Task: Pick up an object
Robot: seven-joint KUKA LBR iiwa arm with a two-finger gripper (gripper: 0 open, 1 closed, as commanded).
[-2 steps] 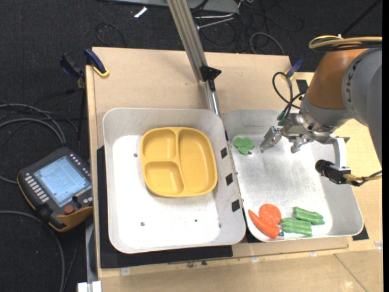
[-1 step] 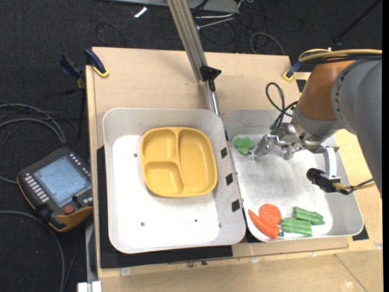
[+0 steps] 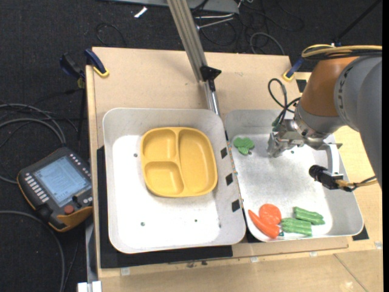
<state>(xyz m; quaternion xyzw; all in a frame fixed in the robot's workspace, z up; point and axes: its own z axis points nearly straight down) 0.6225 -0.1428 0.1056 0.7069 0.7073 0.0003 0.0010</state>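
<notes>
Green toy: a small green leafy thing [image 3: 244, 145] lies in the right bin [image 3: 340, 181], up at about 10 o'clock in that bin, close to the wall between the two bins.
Claw: the claw [image 3: 278, 148] hangs over the right bin just to the 3 o'clock side of the green toy, not touching it. Nothing sits between the fingers. I cannot tell if the fingers are spread or pressed together.
Arm: the grey arm [image 3: 358, 96] with its orange part comes in from 3 o'clock and bends down to the claw. Black cables loop beside it.
Other toys: at 6 o'clock in the right bin lie an orange ball-like toy [image 3: 270, 212], a red-orange carrot shape [image 3: 262, 224] touching it, and two green bean pods [image 3: 302, 221] just beside them. They are well apart from the claw.
In the way: open bin floor lies between the claw and the green toy.
Left bin: the left bin [image 3: 121, 224] holds a yellow plate [image 3: 179, 161] with three parts.
Bench: the tan bench [image 3: 146, 78] carries both bins. A slanted metal pole [image 3: 188, 29] stands at 12 o'clock.
Floor: a hand controller with a lit screen [image 3: 56, 187] lies on the floor at 9 o'clock.
Writing: too small to read on the screen.
</notes>
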